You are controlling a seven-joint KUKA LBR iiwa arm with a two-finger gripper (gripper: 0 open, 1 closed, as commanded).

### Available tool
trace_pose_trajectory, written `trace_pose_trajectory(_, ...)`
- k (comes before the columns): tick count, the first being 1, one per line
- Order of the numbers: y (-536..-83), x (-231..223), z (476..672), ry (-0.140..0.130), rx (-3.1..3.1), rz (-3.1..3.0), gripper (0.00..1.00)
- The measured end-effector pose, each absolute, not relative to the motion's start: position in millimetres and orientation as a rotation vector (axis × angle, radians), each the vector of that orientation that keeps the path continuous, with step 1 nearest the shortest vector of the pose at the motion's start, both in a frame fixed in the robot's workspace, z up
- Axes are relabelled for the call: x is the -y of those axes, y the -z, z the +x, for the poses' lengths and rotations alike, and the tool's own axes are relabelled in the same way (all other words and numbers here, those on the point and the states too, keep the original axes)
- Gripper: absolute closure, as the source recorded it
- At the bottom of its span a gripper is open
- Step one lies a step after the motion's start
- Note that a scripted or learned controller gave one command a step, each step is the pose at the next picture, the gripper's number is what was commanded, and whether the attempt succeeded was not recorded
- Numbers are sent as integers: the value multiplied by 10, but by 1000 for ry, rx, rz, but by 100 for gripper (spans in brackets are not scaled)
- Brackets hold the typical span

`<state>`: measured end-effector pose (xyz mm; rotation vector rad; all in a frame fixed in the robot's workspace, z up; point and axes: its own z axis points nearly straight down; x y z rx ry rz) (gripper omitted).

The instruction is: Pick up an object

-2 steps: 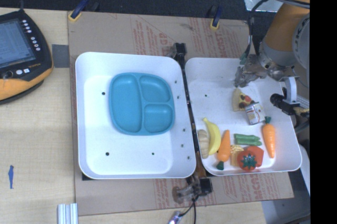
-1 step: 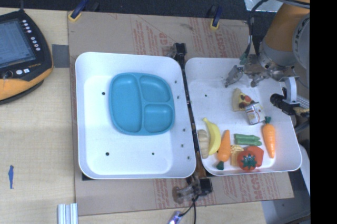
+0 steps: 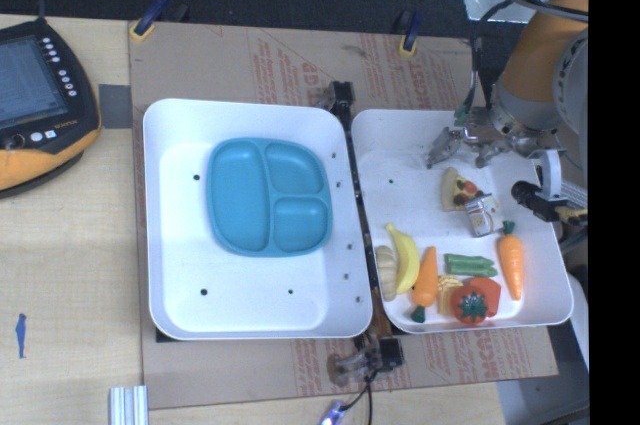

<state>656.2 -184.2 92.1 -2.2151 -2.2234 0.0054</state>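
My gripper (image 3: pixel 462 151) hangs over the far part of the right bin (image 3: pixel 400 148), its fingers spread open with nothing between them. Just in front of it lies a pizza slice toy (image 3: pixel 458 187), and beside that a small silver can (image 3: pixel 481 216). Along the near side of the bin lie a banana (image 3: pixel 404 258), an orange carrot (image 3: pixel 427 275), a green bean pod (image 3: pixel 470 264), a red pepper (image 3: pixel 478 301) and a second carrot (image 3: pixel 511 259). A beige piece (image 3: pixel 385 266) sits by the bin's left wall.
The left bin (image 3: pixel 175 213) holds a blue divided plate (image 3: pixel 268 195). A control pendant (image 3: pixel 35 103) rests on the bench at the far left. Clamps (image 3: pixel 342 96) sit between the bins at the far edge.
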Motion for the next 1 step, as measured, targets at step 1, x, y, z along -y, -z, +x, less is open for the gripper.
trace_pose_trajectory(1, -1028, 1845, 6566, -6, 2224, -2213, 100)
